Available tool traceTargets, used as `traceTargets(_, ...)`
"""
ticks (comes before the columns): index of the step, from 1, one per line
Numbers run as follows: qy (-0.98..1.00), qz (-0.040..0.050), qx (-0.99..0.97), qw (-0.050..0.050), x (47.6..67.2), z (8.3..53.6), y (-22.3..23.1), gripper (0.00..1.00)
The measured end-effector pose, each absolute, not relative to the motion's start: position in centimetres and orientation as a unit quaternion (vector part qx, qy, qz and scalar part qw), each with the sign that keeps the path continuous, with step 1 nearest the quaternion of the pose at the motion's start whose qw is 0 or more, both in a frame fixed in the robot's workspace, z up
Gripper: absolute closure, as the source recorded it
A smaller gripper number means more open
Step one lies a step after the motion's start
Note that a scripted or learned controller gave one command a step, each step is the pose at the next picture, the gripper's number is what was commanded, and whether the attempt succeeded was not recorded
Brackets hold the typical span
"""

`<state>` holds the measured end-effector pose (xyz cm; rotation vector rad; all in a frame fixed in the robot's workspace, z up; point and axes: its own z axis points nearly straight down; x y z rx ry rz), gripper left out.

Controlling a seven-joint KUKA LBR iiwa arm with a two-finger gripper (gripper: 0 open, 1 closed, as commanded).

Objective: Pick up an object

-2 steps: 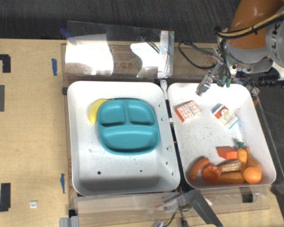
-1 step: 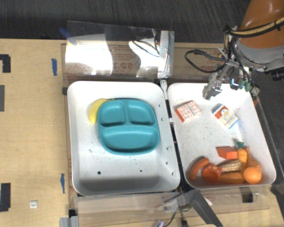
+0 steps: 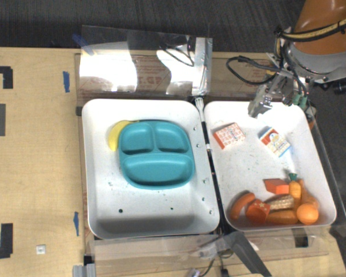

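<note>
White right bin (image 3: 315, 154), claw (image 3: 259, 107) hanging over its far edge; I can't tell its state from here. Nearest targets: red-and-white packet (image 3: 229, 135) just nearer and left, blue-and-white carton (image 3: 275, 141) nearer and right. Both lie flat, so I'd expect a slip. Orange food pile (image 3: 277, 205) is crowded in the near corner, well apart.

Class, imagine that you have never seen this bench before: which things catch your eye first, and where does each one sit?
The teal divided plate stands out first, lying in the left bin with something yellow peeking from under its left edge. Next comes the heap of orange and red toy food in the near corner of the right bin. The pincer hangs above that bin's far edge.
</note>
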<state>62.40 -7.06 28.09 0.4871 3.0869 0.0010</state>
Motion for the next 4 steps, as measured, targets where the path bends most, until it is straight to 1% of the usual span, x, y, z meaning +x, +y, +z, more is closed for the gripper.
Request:
traceTargets(1,0.967,0.0007,0.253,0.001,65.1,22.9,-3.1,1.00)
traceTargets(2,0.981,0.0009,0.194,0.006,64.8,27.5,-2.7,1.00)
traceTargets(3,0.997,0.0005,0.074,0.003,65.0,26.8,-3.3,1.00)
traceTargets(4,0.997,0.0011,0.074,0.010,65.2,28.1,-3.2,1.00)
